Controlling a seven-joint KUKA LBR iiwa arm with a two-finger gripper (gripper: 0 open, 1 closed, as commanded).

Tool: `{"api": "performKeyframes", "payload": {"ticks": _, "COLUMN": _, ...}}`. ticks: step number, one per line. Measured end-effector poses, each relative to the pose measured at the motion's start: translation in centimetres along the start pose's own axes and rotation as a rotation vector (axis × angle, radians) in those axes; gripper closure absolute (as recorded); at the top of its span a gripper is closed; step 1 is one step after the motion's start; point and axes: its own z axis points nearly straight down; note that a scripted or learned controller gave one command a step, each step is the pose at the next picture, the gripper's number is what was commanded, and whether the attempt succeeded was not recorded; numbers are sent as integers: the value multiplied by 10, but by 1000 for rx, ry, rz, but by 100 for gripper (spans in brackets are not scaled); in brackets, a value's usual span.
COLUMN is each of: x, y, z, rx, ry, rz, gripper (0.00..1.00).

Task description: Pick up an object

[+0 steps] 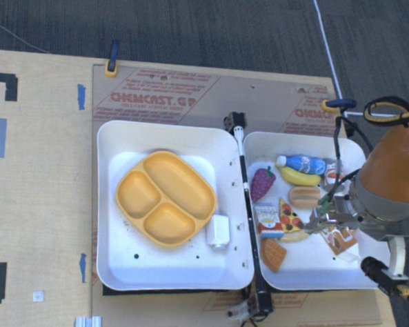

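The jaws (323, 216) hang low in the right bin (301, 277), toward the table's right edge; whether they are apart or together I cannot tell. The pizza slice (290, 217) lies just beside them, toward the left bin (109, 257), the hot dog (304, 196) just behind.

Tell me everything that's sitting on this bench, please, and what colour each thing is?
bins: 2, white, side by side
divided plate: 1, yellow, left bin
small block: 1, white, left bin beside the plate
bottle: 1, blue and white, right bin, far side
banana: 1, yellow, by the bottle
grapes: 1, purple, right bin's left side
hot dog: 1, tan
pizza slice: 1, multicoloured
waffle: 1, orange-brown, near side
arm: 1, grey and orange, over the right bin
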Motion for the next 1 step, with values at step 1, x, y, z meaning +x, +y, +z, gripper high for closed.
{"api": "performKeyframes", "payload": {"ticks": 1, "x": 106, "y": 1, "z": -11, "rx": -2, "ry": 2, "rz": -2, "gripper": 100}}
